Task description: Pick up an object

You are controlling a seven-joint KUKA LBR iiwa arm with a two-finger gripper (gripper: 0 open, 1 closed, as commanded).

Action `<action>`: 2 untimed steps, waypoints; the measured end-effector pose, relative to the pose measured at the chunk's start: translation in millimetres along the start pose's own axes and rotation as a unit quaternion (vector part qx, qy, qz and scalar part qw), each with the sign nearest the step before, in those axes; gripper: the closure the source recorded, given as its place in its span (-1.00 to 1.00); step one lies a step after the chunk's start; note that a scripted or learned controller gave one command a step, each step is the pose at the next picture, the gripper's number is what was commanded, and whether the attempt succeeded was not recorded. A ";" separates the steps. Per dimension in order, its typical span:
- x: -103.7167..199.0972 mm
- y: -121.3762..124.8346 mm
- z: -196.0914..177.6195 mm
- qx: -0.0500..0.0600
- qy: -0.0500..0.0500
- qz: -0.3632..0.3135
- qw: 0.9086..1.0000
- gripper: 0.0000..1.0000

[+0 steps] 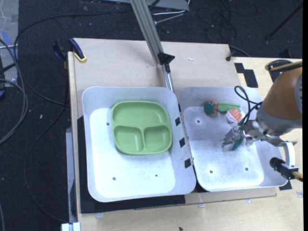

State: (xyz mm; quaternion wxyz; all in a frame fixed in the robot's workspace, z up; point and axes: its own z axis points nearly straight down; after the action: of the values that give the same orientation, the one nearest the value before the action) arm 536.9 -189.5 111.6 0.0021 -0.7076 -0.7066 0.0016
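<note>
In the right bin (216, 167), a small toy with a teal round end, an orange middle and a green tail (217, 108) lies near the far wall. Beside it to the right sits a small red-and-white object (234, 114). My gripper (232, 142) hangs low over the right bin's middle, below and right of those toys, reaching in from the right. Something small and teal-green shows at its fingertips; whether it is held I cannot make out.
The left bin (96, 153) holds a green divided plate (142, 127) in its upper half. A slanted metal pole (149, 28) runs down to the gap between the bins. Cables loop around the arm's wrist (243, 100).
</note>
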 end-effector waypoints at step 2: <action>-1.5 2.4 6.1 -0.006 -0.003 0.000 1.000 1.00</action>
State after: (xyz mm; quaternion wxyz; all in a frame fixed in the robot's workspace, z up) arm 539.2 -191.0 105.5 -0.0047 -0.7076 -0.7066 -0.0008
